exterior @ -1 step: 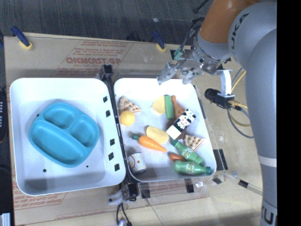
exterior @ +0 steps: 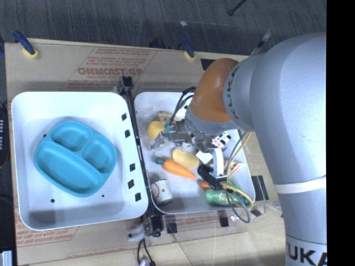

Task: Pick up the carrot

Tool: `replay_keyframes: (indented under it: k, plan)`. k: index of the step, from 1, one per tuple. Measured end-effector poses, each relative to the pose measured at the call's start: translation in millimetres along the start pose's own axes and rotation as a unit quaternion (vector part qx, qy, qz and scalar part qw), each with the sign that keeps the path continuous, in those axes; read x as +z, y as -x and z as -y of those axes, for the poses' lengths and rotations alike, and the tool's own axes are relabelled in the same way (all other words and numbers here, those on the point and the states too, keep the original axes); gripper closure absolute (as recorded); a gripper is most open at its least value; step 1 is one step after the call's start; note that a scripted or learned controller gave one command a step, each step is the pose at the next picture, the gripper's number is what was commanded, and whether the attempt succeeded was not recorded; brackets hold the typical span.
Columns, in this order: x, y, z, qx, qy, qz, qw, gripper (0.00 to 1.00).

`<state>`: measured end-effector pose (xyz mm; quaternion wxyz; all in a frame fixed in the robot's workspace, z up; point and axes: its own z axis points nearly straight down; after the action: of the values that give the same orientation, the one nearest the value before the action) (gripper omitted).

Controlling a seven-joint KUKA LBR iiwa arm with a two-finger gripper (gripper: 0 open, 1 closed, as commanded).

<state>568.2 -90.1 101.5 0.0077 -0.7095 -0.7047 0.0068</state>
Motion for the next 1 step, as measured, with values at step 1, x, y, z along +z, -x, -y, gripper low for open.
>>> replay_keyframes:
  k: [1]
  plan:
    - [4.4, 19.5, 76.4, 0.014, 0.006, 0.0, 0.9999, 0.0]
